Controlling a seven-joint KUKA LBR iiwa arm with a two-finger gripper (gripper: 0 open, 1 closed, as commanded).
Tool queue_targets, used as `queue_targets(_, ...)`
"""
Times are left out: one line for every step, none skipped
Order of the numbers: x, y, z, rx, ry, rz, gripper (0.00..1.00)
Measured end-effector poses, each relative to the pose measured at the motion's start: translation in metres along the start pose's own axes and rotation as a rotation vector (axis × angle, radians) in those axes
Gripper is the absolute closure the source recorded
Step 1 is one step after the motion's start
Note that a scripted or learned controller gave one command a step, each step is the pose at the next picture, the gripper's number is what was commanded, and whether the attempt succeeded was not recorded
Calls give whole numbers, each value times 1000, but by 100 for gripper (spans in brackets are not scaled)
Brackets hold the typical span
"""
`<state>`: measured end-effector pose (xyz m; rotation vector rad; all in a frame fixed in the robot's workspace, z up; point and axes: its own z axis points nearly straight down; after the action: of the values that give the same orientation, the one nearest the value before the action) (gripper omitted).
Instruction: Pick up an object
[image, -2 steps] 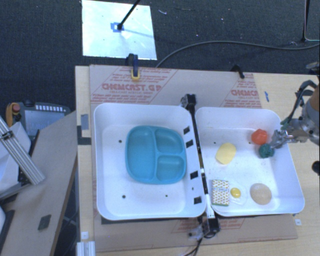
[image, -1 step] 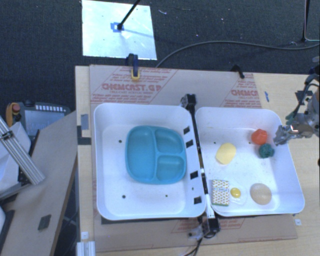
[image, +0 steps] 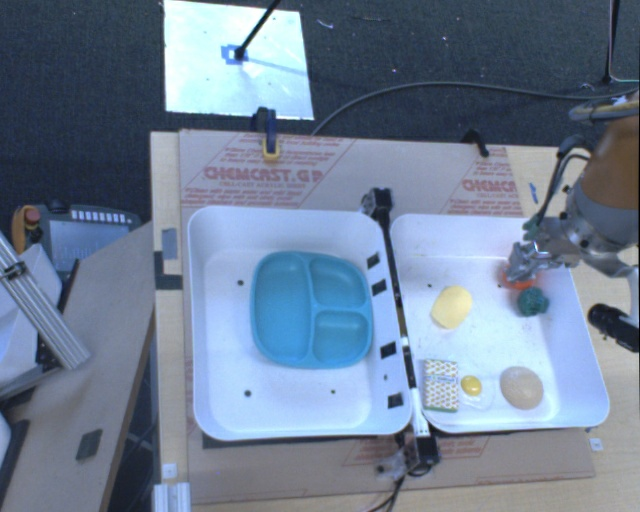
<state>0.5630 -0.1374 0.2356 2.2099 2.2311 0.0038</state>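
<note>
My gripper hangs over the far right part of the right bin, its metal tip just above a small orange piece. A teal, knobbly object lies right beside that, toward the front. Further left in the same bin rests a yellow lemon-shaped object. Along the bin's front sit a patterned cracker-like packet, a fried-egg toy and a tan egg-shaped object. I see nothing lifted between the fingers.
The left bin holds a blue divided plate. A black clamp strip runs between the two bins. The arm's grey body reaches in over the right bin's right wall.
</note>
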Motion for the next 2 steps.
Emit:
queue_targets(58,0,1,1,1,-1,100)
queue_targets(121,12,5,0,1,-1,100)
